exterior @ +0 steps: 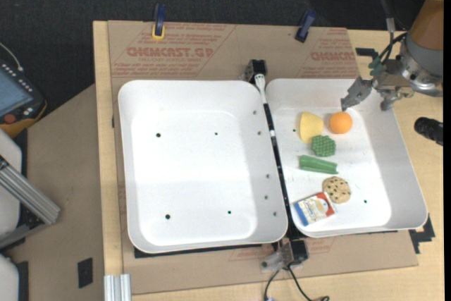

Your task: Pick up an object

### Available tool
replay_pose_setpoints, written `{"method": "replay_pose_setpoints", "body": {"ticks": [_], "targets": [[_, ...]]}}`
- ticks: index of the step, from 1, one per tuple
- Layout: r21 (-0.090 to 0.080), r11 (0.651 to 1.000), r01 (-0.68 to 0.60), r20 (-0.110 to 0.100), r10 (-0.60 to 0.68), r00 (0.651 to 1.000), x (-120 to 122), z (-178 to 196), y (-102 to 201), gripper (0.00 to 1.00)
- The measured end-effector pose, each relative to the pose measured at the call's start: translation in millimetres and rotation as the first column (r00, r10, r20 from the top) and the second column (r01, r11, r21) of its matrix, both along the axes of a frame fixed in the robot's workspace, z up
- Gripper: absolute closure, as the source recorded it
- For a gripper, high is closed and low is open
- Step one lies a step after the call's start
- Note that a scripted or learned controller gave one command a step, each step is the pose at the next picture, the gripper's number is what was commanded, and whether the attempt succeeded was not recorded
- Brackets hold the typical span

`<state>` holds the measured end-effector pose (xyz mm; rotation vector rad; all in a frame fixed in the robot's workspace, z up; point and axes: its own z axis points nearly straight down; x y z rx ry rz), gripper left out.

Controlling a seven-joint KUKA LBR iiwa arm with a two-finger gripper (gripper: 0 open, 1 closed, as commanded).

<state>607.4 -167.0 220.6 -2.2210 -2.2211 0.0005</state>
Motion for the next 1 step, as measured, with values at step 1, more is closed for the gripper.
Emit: {"method": "replay_pose_setpoints", "body": {"ticks": [1], "targets": [[0.005, 1.0, 0.001, -0.013, 0.0, 1.0, -45.3, -115.1, 21.7, 0.0]]}}
